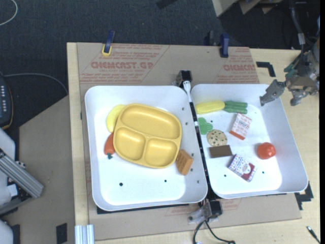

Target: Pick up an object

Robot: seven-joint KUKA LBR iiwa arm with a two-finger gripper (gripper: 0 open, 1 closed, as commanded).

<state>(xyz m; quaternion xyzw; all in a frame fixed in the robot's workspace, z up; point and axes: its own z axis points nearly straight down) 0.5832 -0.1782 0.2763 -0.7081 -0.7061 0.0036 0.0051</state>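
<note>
Two white bins on a board-topped surface

The surface (pixel 152 60) carries a left bin (pixel 96 151) and a right bin (pixel 284 136), side by side and touching along their inner rims; clamps (pixel 107 43) grip its far edge.

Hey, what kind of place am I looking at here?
Probably a robotics lab bench: two white bins of toy food clamped to a board, a gripper over the right bin, cables across dark carpet.

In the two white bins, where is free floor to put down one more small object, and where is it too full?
Left bin: bare floor along the front, below the yellow tray. Right bin: bare by the far right wall, behind the tomato. Crowded: the right bin's left half, around the cookie.
</note>
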